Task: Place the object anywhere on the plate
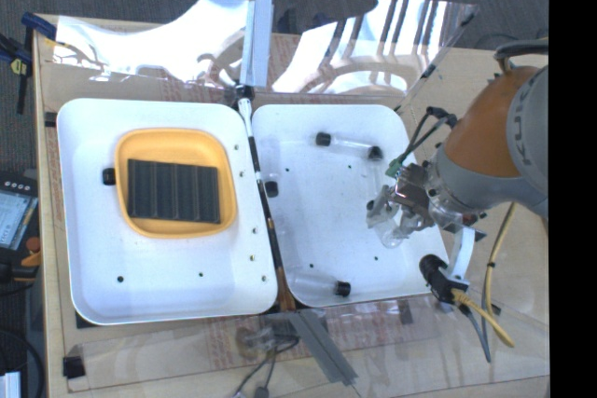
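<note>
A yellow plate with rounded corners lies in the left bin. A dark ribbed rectangular object rests flat on the plate and covers most of its middle. My gripper hangs over the right side of the right bin, well apart from the plate and the dark object. The grey wrist and its orange band reach in from the right. Something pale and glassy shows just under the gripper; I cannot make out what it is.
Small black knobs sit around the floor of the right bin, one near its front edge. A divider rail runs between the bins. Yellow and black cables hang at the front right of the right bin.
</note>
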`<move>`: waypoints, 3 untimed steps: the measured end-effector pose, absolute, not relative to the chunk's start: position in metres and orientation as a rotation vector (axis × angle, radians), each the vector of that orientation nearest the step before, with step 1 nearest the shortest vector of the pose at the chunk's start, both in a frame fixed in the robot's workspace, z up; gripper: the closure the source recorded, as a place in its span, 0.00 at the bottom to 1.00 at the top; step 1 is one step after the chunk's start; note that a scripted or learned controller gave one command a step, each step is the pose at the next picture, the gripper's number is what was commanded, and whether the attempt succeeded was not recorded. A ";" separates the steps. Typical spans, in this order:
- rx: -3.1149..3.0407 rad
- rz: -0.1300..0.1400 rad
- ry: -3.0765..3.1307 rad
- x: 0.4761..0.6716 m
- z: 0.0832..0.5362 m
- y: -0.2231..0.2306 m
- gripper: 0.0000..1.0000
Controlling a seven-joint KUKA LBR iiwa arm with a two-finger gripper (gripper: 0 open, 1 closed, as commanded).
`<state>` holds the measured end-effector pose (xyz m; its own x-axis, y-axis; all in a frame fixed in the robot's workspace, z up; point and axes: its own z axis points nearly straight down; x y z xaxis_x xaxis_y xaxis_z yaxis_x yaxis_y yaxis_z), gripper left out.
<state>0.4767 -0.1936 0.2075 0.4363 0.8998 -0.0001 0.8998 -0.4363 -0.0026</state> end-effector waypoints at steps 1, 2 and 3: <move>-2.661 0.002 -1.667 0.477 0.208 -0.194 0.00; -2.363 0.001 -2.070 0.477 0.252 -0.168 0.00; -1.760 0.002 -2.598 0.476 0.202 -0.197 0.00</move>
<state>0.4762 -0.1972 0.2023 -0.3710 0.9286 0.0028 0.9286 0.3710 -0.0033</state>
